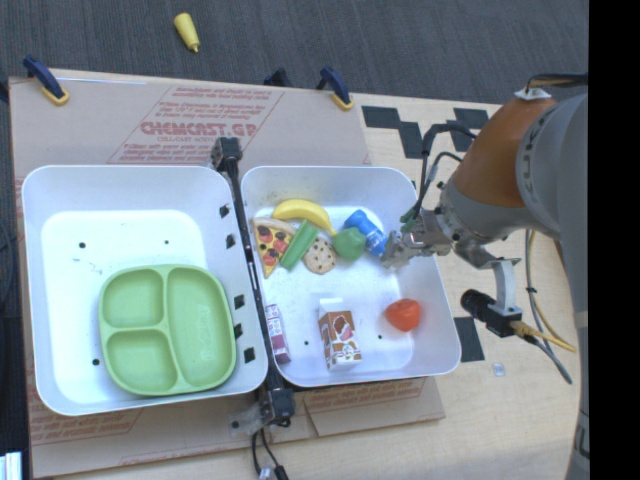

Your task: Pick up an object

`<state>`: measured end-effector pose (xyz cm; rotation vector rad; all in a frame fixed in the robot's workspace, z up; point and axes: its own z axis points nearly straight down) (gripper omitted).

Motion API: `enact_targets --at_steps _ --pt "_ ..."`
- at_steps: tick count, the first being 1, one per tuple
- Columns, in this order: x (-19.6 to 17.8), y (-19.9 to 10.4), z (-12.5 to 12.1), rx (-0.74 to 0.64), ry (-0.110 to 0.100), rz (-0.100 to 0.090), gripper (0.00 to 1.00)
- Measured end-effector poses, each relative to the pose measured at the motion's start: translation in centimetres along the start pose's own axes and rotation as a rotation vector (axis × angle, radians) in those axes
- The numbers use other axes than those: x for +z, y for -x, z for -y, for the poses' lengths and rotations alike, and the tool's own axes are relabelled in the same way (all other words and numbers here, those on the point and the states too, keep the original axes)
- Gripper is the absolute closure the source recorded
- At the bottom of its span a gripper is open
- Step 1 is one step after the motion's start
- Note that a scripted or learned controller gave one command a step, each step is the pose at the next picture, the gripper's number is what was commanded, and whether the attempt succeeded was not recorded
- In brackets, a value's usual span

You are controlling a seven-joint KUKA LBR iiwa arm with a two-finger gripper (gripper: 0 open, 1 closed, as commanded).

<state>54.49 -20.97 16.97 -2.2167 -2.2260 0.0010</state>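
1. Gripper (398,249) first: I have it low inside the right bin (432,340), at that bin's right side. I cannot tell its state from this slanted view, and I see nothing held in it.
2. Nearest candidate for the pick is the blue object (366,230), just beside the tool on its left, touching or nearly touching it; I can't say which.
3. Next out, a green round piece (348,246) sits against the blue one on its far side from the tool.
4. Further left of the tool lies a cluster: a cookie (320,256), a green stick-like piece (296,247), a pizza slice (270,241), and a banana (303,211) above them.
5. Below the tool, apart from it, sits a red-orange item (403,314); further left of that is a small carton (340,338), and a thin dark bar (275,331) lies at the bin's left wall.
6. Well away to the left, the left bin (60,198) carries a green divided plate (168,330).
7. My judgement: this is the approach or grasp attempt, with nothing lifted yet.
8. The next move calls for centring the tool over the blue object, clear of its green neighbour, closing on it, then raising straight up.
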Motion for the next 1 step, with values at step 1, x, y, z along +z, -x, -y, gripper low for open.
enact_targets --at_steps 1 --pt "0.03 -0.03 0.01 0.0 -0.001 -0.001 0.0"
